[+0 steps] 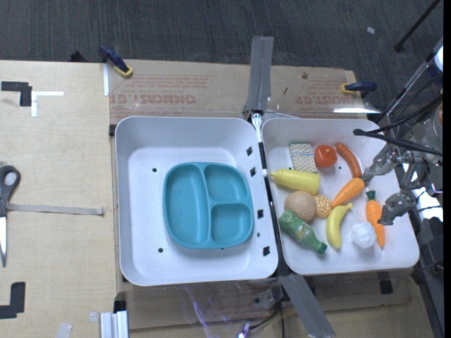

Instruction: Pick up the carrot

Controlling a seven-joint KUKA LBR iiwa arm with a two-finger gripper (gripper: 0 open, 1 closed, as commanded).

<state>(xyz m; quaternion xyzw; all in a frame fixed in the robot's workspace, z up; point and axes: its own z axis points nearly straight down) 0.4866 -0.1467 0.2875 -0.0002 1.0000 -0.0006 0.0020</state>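
Two carrots lie in the right bin (402, 259). One orange carrot (347, 191) lies tilted near the bin's middle. A second carrot (376, 224) with a green top lies near the right wall, pointing toward the front. My gripper (386, 187) hangs over the bin's right side, open, with its fingers spread. One fingertip (381, 166) is up near the red chili (349, 160), and the other is beside the second carrot's green top. Nothing sits between the fingers.
The right bin also holds a tomato (325, 155), yellow bottle (296, 181), banana (337, 224), green bottle (301, 231), white garlic (363, 236) and a brown round fruit (300, 205). A teal divided plate (208, 204) lies in the left bin (134, 189). Scissors (5, 189) rest on the bench at the left.
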